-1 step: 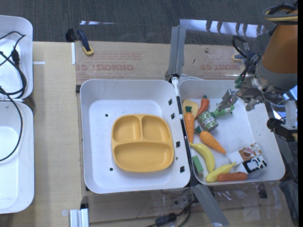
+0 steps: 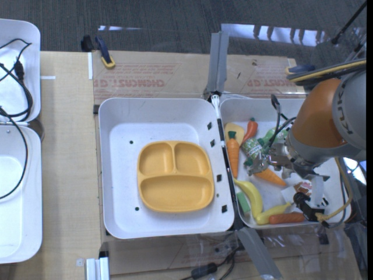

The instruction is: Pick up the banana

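Note:
The banana [image 2: 251,195] is yellow and curved, lying near the front left of the right bin [image 2: 228,108] among other toy food. My gripper [image 2: 259,163] hangs over the middle of that bin, a little behind and to the right of the banana, close above an orange carrot piece [image 2: 271,178]. Nothing of the banana lies inside the gripper. The grey arm with its orange band [image 2: 317,121] reaches in from the right and hides the bin's right side.
A long carrot [image 2: 233,155], a small red-orange pepper [image 2: 250,129], green pieces [image 2: 268,137], a second yellow piece [image 2: 274,213] and a red-orange sausage [image 2: 286,219] crowd the right bin. The left bin [image 2: 111,156] holds a yellow divided plate [image 2: 175,177].

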Robot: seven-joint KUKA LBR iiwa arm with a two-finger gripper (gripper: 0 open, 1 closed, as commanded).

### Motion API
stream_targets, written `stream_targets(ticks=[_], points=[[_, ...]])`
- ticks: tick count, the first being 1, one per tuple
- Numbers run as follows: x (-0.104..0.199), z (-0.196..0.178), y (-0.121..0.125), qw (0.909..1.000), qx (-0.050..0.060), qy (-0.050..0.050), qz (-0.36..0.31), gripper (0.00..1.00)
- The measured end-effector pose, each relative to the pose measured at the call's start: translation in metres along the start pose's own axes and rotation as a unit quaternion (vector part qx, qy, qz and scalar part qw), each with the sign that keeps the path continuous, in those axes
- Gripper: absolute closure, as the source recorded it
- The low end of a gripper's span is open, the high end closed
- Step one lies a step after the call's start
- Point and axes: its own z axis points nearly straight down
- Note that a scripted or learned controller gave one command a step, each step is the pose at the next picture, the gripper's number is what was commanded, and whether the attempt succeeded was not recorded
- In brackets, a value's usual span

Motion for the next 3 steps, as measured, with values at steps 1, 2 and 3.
stream_targets(ticks=[1,2,3], points=[[-0.001,0.008,-0.042,0.9996,-0.005,0.000,-0.027,0.00],[-0.015,0.009,-0.033,0.9895,-0.002,0.000,-0.144,0.00],[-0.010,0.009,-0.005,0.9911,-0.001,0.000,-0.133,0.00]])
